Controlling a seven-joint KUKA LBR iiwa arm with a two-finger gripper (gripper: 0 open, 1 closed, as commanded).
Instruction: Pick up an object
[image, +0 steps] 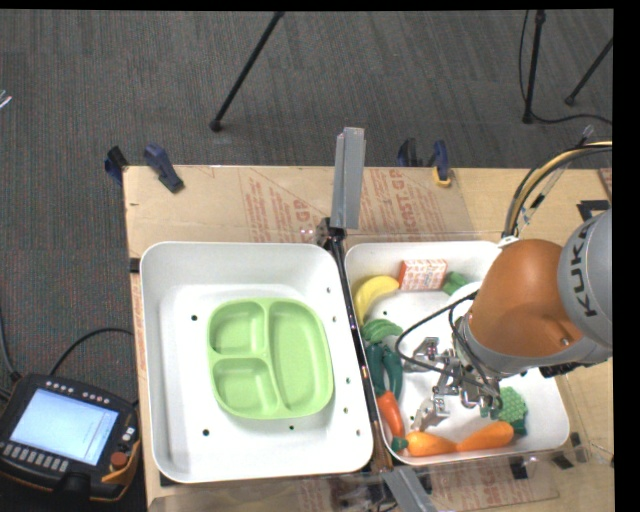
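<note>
Tool low in the right bin, among toy food.

The tool (447, 397) hangs over the right bin (556, 400); whether it grips anything, I cannot tell. An orange carrot (470, 439) lies at its 6 o'clock, a banana (373, 292) at 11, a red box (424, 273) at 12. The left bin (170, 300) holds a green divided plate (270, 358). The arm (540, 300) enters from 3 o'clock, orange band above the wrist.

"KUK" on grey arm (600, 290)

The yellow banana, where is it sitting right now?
The yellow banana lies in the right-hand white bin, near its far left corner, just left of the small orange box and above the green toy vegetables.
</note>
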